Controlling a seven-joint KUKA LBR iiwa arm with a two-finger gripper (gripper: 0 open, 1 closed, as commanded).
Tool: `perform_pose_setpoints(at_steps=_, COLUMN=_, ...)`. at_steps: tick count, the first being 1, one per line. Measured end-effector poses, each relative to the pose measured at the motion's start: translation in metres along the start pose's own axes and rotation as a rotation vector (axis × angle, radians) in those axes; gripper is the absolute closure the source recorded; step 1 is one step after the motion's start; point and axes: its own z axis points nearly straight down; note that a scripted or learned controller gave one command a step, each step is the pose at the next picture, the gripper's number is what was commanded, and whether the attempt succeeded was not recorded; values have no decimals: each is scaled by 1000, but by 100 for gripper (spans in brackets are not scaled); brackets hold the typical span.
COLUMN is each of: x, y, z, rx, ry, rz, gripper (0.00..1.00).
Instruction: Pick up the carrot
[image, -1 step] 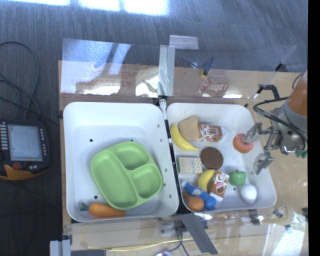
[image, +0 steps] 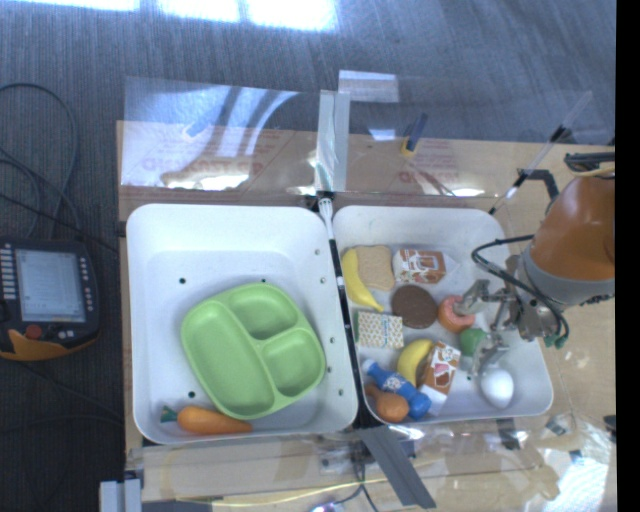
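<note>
**Carrot Untouched in the Left Bin, Gripper Over the Right**

While the gripper (image: 497, 322) hangs above the right-hand part of the right bin (image: 520, 228), the carrot (image: 207, 422) lies in the other bin altogether, well apart from it. The fingers are dark, thin metal pieces seen against clutter, and I cannot tell whether they are spread or closed; nothing can be made out between them. Above them the arm's rounded orange band (image: 582, 222) catches the light, glossy over the grey wrist.

Just beside the gripper sit a small green piece (image: 472, 340), a smooth white egg (image: 497, 386) and an orange ring-shaped doughnut (image: 456, 314). Further left come a flat brown disc like a cookie (image: 413, 306), a yellow banana (image: 357, 281) curved along the bin's left wall, a pale slice of bread (image: 375, 265), a patterned square packet (image: 380, 329) and a lemon (image: 414, 358). All look like hard moulded toy food.

Across the divide, the left bin (image: 160, 240) holds a matte lime-green plate (image: 253, 348) with three compartments. The carrot rests on the bin floor just below that plate's lower-left edge, lying roughly level, tapered and orange, its small green top pointing left.

By my reading the task has barely begun: no grasp is made, and the whole crossing, descent, grip and lift remain.
</note>
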Motion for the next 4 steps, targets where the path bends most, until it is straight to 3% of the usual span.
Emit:
perform_pose_setpoints(at_steps=1, x=-3, y=1, z=-9, rx=3, ry=-6, rz=-4, gripper=100)
perform_pose_setpoints(at_steps=2, x=2, y=70, z=0, rx=17, ry=-41, rz=-169, gripper=100)
perform_pose_setpoints(at_steps=3, x=12, y=7, z=-117, rx=3, ry=-4, rz=-269, gripper=100)
perform_pose_setpoints(at_steps=4, x=-14, y=64, z=-216, rx=-2, ry=-4, rz=-212, gripper=100)
